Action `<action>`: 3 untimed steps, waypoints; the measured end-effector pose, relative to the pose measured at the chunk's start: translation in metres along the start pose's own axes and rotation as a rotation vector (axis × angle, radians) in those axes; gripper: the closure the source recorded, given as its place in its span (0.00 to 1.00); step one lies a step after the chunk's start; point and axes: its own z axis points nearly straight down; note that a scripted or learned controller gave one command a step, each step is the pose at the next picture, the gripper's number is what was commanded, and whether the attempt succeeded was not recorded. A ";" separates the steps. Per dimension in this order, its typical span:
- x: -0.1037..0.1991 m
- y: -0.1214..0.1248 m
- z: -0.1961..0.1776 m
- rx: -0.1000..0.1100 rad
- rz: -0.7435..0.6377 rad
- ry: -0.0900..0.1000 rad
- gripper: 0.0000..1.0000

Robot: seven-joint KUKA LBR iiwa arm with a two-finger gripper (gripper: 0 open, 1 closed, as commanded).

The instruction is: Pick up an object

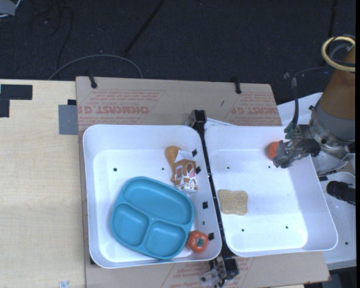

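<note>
My gripper [286, 155] hangs over the right-hand edge of the right bin [270, 245], near its far corner. A small orange object [273, 150] sits right against the gripper's left side; whether it is gripped or only touched is unclear from here. A flat tan slice [233, 201] lies on the floor of the right bin, left of centre. The left bin [96, 185] holds a blue divided plate [152, 217], a red tomato-like ball [197, 242], a small printed carton [185, 176] and a brown piece [172, 155].
A black divider [207, 179] runs between the two bins. The grey arm [339, 104] with cables comes in from the right. Cardboard [168, 104] lies under the bins, with a wooden bench top [30, 185] to the left.
</note>
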 end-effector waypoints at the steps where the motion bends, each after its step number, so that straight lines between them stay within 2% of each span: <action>1: 0.056 -0.005 -0.001 0.000 -0.001 0.000 1.00; 2: 0.110 -0.013 -0.002 0.000 -0.001 0.000 1.00; 3: 0.167 -0.030 0.015 0.002 -0.001 -0.001 1.00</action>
